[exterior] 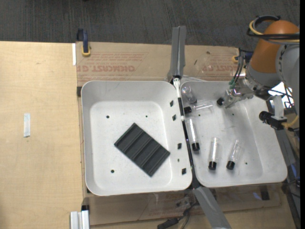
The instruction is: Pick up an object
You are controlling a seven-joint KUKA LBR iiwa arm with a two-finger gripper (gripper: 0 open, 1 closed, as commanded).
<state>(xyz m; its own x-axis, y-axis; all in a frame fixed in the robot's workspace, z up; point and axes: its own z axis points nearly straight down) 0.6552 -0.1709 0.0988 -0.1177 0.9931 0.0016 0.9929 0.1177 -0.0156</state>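
Observation:
My gripper [226, 99] hangs low over the far part of the right bin [267, 173], below the grey wrist and the orange band. Several clear tubes with black caps lie in that bin. One tube [200, 108] lies just left of the gripper, and another [187, 92] sits in the far left corner. A long tube [192, 133] rests along the left wall. Two short tubes [213, 151] [234, 153] lie side by side near the middle. A dark ribbed plate [142, 149] lies flat and slanted in the left bin [95, 175].
A grey divider bar [178, 51] stands upright behind the seam between the bins. Cardboard [124, 63] lies behind the bins, with a blue-and-yellow clamp [84, 43] at its far left. Black fittings and cables [274, 118] hang off the arm over the right bin's right edge.

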